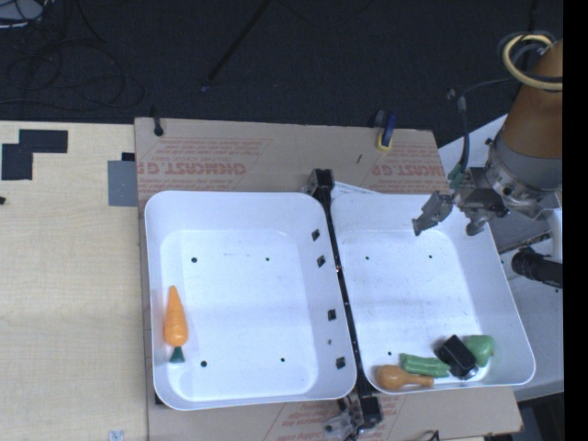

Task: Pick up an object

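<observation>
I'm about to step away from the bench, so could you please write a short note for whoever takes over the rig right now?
Gripper: open, holding nothing, hovering over the far right corner of the right bin.
Left bin: a toy carrot by its left wall.
Right bin, near edge: an orange gourd-shaped toy, a green pod, a black block and a green lump, all bunched together.
Done: nothing picked up so far.
Left: move to an object, grasp it and lift it.

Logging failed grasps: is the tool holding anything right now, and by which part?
Nothing is held. The tool hangs with open fingers above the far edge of the right white plastic bin, with nothing between them.
</observation>
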Controlling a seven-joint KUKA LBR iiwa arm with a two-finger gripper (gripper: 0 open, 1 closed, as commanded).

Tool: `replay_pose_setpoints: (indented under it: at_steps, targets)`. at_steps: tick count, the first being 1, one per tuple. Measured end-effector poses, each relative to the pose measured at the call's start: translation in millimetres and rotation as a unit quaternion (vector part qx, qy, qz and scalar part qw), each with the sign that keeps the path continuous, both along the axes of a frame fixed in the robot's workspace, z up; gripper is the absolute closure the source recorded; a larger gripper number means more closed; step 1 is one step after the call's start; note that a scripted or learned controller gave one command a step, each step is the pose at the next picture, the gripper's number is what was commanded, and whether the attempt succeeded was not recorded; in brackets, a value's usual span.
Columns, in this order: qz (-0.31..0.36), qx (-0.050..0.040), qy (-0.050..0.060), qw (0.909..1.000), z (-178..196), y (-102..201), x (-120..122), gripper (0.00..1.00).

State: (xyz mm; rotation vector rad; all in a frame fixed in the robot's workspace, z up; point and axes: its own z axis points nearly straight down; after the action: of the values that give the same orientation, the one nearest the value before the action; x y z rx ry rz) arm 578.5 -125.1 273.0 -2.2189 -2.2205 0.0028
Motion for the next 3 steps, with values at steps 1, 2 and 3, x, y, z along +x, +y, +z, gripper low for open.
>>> replay_pose_setpoints:
  at_steps: [1,2,3]
  targets:
    - [-0.002,-0.0014,0.001,1.0,-172.4,-91.5,45.3,0.0]
    - [0.001,-0.0002,-0.003,1.0,-102.7,-44.8,57.4,0.0]
    - [0.005,0.0018,-0.003,1.0,-59.8,65.6,67.1,0.0]
